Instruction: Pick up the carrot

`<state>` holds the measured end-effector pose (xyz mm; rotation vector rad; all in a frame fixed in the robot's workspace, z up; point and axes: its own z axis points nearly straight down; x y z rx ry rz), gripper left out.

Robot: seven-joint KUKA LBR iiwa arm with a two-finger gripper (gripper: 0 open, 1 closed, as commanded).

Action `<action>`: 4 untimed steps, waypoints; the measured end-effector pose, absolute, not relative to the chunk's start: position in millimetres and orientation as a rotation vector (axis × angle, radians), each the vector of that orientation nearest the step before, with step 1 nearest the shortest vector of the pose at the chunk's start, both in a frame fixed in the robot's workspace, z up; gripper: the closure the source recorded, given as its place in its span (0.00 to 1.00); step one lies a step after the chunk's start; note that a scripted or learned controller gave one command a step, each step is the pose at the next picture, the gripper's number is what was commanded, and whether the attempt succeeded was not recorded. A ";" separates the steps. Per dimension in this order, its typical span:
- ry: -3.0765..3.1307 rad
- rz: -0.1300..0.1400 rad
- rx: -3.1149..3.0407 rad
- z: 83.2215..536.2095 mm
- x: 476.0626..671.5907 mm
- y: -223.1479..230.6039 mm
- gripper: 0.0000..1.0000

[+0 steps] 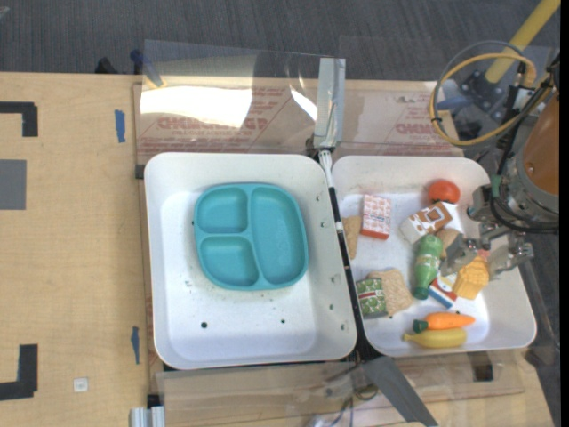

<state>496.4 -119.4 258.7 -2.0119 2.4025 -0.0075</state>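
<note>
The carrot point(449, 321) is a small orange toy lying near the front of the right bin point(516, 323), resting against a yellow banana point(434, 337). My gripper point(489, 254) hangs over the right side of that bin, above and behind the carrot and apart from it. Its fingers point(460, 254) look spread open, with nothing held between them. A yellow-orange toy point(472, 279) lies just below the gripper.
The right bin also holds a red tomato point(443, 190), a red-and-white box point(376, 216), a white carton point(428, 221), a green bottle point(427, 261) and a green packet point(372, 297). A teal divided plate point(251, 236) sits in the left bin point(169, 310).
</note>
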 end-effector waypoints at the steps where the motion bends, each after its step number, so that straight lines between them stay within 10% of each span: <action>1: 2.403 -0.002 -2.015 257.3 495.8 -118.9 0.00; 2: 2.381 0.014 -2.048 181.1 479.2 -56.4 0.00; 4: 1.838 -0.004 -2.547 87.4 480.4 -99.7 0.00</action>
